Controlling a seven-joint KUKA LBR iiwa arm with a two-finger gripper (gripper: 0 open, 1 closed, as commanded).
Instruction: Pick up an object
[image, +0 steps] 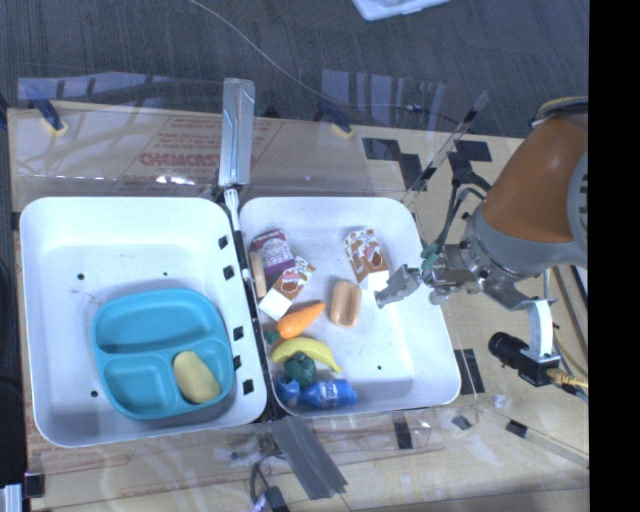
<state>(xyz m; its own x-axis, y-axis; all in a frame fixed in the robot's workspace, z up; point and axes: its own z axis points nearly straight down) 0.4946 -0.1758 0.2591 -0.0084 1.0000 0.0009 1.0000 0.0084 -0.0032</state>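
My gripper hangs over the right side of the right bin, reaching in from the right. It sits just right of a tan bread roll and just below a brown-and-white snack packet. I see nothing held in it. Left of the roll lie an orange carrot, a yellow banana, a green toy and a blue bottle. Two more snack packets lie near the bin's left wall.
The left bin holds a blue divided tray with a yellow potato-like piece in its lower right compartment. A divider wall runs between the bins. The right bin's floor is bare around.
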